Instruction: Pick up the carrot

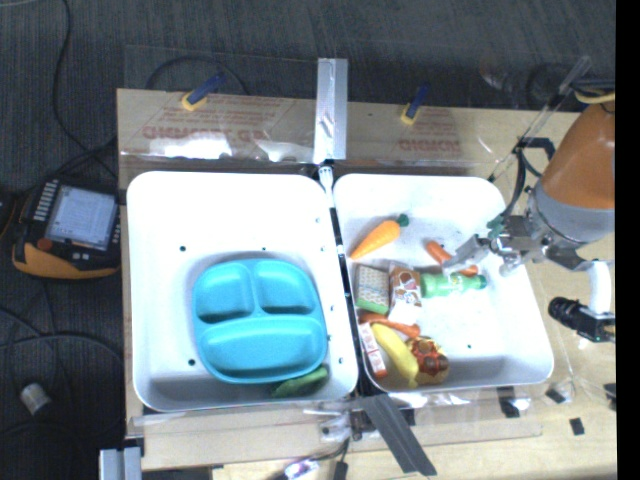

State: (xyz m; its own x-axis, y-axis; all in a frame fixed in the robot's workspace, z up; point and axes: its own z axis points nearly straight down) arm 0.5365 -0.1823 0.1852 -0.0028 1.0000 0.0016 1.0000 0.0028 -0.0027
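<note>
The carrot [375,236], orange with a green top, lies in the right bin [500,358] near its upper left, against the divider between the bins. My gripper [470,253] hangs low over the right bin's upper middle, to the right of the carrot and apart from it. A small orange piece [437,251] lies just left of the gripper. The arm, with its orange band [590,158], comes in from the right.
Below the carrot sit a small packet [372,288], a green bottle [452,284], a banana [395,356] and other toy food. The left bin [160,228] holds a blue divided plate [260,318] and a green item [300,381] at its front edge.
</note>
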